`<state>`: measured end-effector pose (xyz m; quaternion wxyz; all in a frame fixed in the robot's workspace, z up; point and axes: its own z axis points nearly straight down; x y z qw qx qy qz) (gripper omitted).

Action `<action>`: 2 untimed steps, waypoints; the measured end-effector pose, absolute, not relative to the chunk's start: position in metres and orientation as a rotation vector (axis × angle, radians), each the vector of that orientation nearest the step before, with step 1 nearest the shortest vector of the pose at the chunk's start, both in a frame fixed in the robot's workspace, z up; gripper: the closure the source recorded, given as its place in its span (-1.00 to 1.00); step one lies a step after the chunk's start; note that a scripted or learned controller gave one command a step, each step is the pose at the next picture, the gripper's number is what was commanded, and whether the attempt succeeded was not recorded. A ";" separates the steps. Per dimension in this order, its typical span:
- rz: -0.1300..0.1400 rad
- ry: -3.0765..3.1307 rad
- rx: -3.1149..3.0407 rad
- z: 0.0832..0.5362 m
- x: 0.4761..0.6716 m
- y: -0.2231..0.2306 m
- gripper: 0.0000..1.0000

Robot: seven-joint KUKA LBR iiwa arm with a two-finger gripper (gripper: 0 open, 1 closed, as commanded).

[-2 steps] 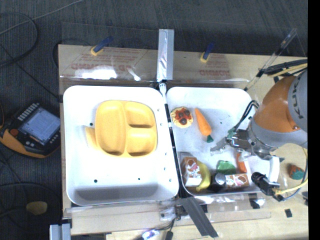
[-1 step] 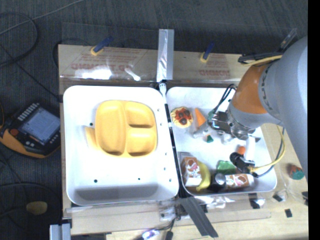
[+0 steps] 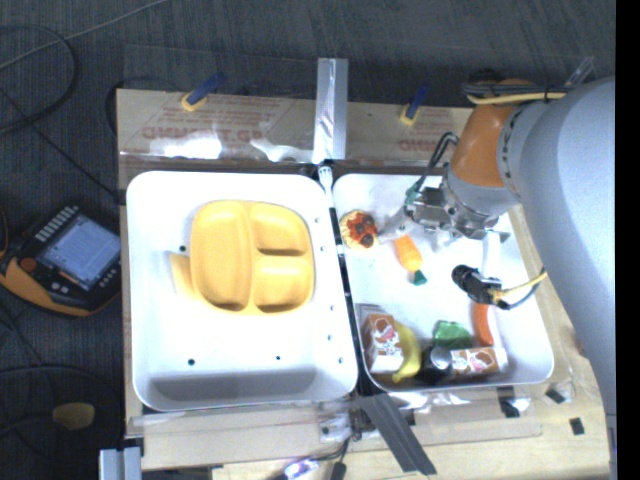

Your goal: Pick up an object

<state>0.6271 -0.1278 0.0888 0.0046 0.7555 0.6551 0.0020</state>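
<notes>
1. You see the grey arm with its orange band [image 3: 478, 153] coming in from the right, and its two-finger gripper [image 3: 428, 208] sits low over the back half of the right shallow white bin [image 3: 530, 268]
2. You cannot tell from this slant whether the claw is wide, narrow or closed on anything; its tips merge with dark hardware
3. Just in front of the gripper lies an orange carrot-shaped toy with a green tip [image 3: 408, 256], apart from the bin walls with bare white floor around it
4. Near the dividing wall sits a small round orange-and-red item [image 3: 359, 229], close to that edge
5. Along the front wall you have a crowded row: a brown packet [image 3: 380, 336], a yellow banana [image 3: 408, 353], a dark bottle-like thing [image 3: 437, 360], a green piece [image 3: 452, 330] and an orange-red box [image 3: 478, 360], touching or overlapping, so their outlines are hard to separate
6. A red-orange stick [image 3: 482, 323] lies near the right wall, beside a black cable fitting [image 3: 470, 280]
7. The left white bin [image 3: 150, 268] holds a yellow divided tray [image 3: 250, 253], with open floor in front of it
8. The arm's grey bulk cuts off the right bin's far corner
</notes>
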 end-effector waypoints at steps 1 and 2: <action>-0.006 1.874 2.520 0.106 0.614 -0.181 -1.00; 0.001 2.184 2.242 0.089 0.595 -0.157 -1.00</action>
